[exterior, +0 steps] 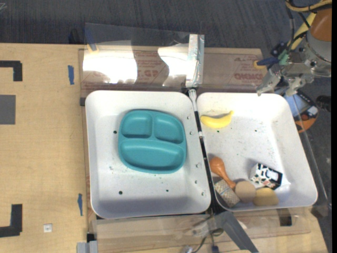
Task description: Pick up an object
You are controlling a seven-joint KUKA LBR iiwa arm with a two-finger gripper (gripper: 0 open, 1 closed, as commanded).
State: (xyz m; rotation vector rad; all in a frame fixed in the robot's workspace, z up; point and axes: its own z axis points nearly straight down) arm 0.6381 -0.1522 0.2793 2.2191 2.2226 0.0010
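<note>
The pincer (274, 86) hangs at the far right corner of the right bin (295, 136), above its rim, with nothing between its fingers; whether they are spread I cannot tell. A yellow banana (216, 119) lies at that bin's far left; an orange-headed spoon (220, 171), a black-and-white packet (267, 176) and two tan lumps (256, 192) crowd its near edge; a teal divided plate (152, 140) sits in the left bin (100, 157)

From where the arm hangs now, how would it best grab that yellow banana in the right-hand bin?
Probably from straight above, closing across the thick middle of the banana. It lies flat, curved, near the far left corner of the right bin, with open floor on its near side; the bin wall is close behind it. The gripper hangs at the bin's far right edge, so it would travel left first.
</note>
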